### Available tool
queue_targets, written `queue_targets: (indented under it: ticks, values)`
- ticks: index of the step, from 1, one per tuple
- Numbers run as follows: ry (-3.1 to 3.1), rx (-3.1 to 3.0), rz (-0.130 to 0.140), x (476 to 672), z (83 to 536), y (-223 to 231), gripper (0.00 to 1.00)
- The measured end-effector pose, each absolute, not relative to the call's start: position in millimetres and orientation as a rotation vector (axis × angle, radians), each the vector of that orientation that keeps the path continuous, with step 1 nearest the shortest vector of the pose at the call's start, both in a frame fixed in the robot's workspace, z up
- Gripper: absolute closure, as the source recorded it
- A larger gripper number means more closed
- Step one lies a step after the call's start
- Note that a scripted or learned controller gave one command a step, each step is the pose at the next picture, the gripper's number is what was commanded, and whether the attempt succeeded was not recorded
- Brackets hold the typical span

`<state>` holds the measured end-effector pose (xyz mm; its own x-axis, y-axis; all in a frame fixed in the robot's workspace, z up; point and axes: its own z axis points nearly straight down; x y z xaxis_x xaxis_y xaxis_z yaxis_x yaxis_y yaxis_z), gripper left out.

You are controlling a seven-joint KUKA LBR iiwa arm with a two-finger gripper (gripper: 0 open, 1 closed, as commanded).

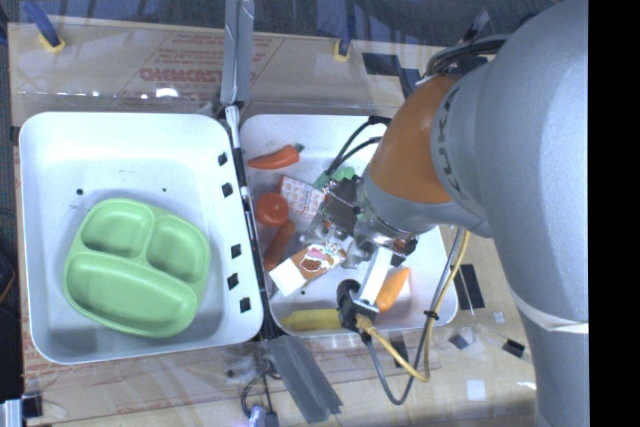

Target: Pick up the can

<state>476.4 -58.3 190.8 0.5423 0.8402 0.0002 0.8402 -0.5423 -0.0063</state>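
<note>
The can is red and lies tilted in the left part of the right bin, close to the divider between the bins. Its round top faces up and its darker body runs down towards a small white carton. My gripper hangs low over the middle of the right bin, just right of the can and right above the carton. The grey arm with its orange band covers the bin's right half.
The right bin also holds an orange pepper at the back, a printed packet, an orange carrot and a yellow banana at the front. A green divided plate lies in the left bin. Cables trail over the front rim.
</note>
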Motion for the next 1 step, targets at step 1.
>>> queue_targets:
  ticks: [1]
  values:
    - [-0.989,-2.979,0.005,476.6,232.4,-11.9,1.00]
